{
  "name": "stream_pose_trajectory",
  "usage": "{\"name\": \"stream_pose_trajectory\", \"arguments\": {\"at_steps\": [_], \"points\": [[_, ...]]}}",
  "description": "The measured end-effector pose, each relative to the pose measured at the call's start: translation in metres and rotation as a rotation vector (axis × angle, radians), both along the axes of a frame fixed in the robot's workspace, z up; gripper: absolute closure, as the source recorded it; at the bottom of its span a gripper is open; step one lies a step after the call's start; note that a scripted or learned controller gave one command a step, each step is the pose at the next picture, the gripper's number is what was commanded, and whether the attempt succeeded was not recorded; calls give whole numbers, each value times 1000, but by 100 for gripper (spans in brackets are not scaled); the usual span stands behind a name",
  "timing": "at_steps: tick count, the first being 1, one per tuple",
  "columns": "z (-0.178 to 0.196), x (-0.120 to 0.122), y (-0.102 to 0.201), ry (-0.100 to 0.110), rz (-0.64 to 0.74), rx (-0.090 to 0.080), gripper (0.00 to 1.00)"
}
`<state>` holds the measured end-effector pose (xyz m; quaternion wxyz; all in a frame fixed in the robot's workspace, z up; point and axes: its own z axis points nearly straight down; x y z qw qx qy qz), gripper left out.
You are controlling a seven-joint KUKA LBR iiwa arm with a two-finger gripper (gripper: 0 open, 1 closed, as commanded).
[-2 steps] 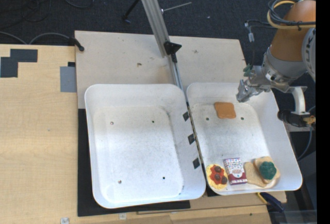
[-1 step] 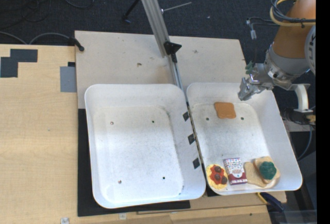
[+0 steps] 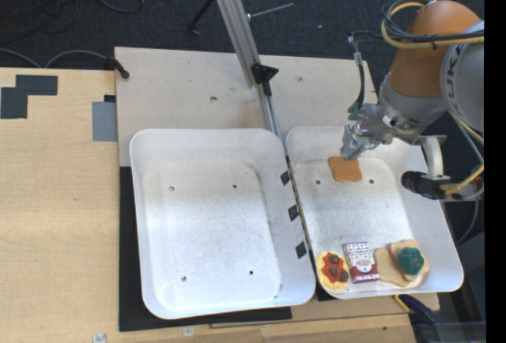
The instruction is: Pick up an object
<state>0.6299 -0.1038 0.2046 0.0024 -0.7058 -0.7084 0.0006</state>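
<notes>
One gripper (image 3: 353,145) hangs over the far part of the right bin (image 3: 431,235), its tip right at the far edge of a flat orange-brown piece (image 3: 345,169) shaped like a slice of toast. Whether the tip touches the piece, or what the gripper's state is, cannot be made out at this angle. The piece lies flat on the bin floor. Along the near edge of the same bin sit three more items: a small pizza-like disc (image 3: 333,269) with red toppings at left, a little red-and-white carton (image 3: 361,262) beside it, and a tan slice carrying a green lump (image 3: 407,261) at right. The left bin (image 3: 158,167) adjoins it.
</notes>
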Motion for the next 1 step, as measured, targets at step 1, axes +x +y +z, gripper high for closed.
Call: {"name": "stream_pose_trajectory", "arguments": {"at_steps": [1], "points": [[14, -13, 51, -1, 0, 0, 100]]}}
